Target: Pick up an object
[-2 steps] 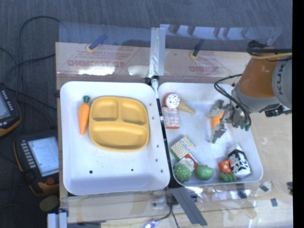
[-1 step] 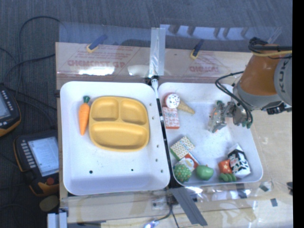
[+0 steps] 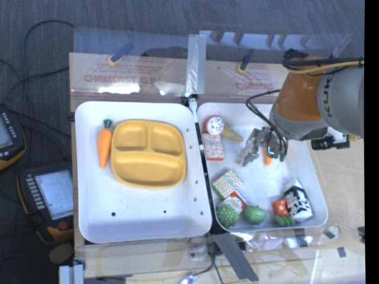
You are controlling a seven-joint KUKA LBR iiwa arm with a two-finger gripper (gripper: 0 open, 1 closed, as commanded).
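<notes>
My gripper [image 3: 265,148] hangs low over the right bin [image 3: 314,176], and a small orange piece [image 3: 268,157] shows at its fingers; I cannot tell how wide they stand or whether they grip it. In the left bin [image 3: 89,206], a carrot [image 3: 105,144] lies beside a yellow tray [image 3: 148,153].

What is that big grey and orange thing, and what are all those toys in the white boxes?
It is a robot arm, seen from a camera above the bench. It reaches in from the right. At its end is a tool with two fingers for grabbing things; it hangs over the right bin, with something small and orange right beside it, but I cannot tell if it holds anything. The left bin has a yellow divided plate with a toy carrot beside it. The right bin has pretend food: an ice cream cone, small boxes and green vegetables. Its job is to pick one up.
</notes>
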